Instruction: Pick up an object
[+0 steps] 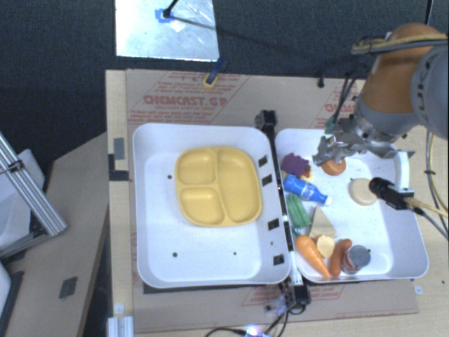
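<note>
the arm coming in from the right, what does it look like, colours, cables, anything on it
The arm is rounded and bulky: a broad orange band sits above a grey wrist section. Thin dark cables run along its top and down its near side towards the wrist. At the tip is a small metallic grey end effector of blocky, angular parts. No lettering or markings can be made out on it.

The arm [403, 69] is cut off at the right edge, partly hiding an orange object [334, 166].
</note>
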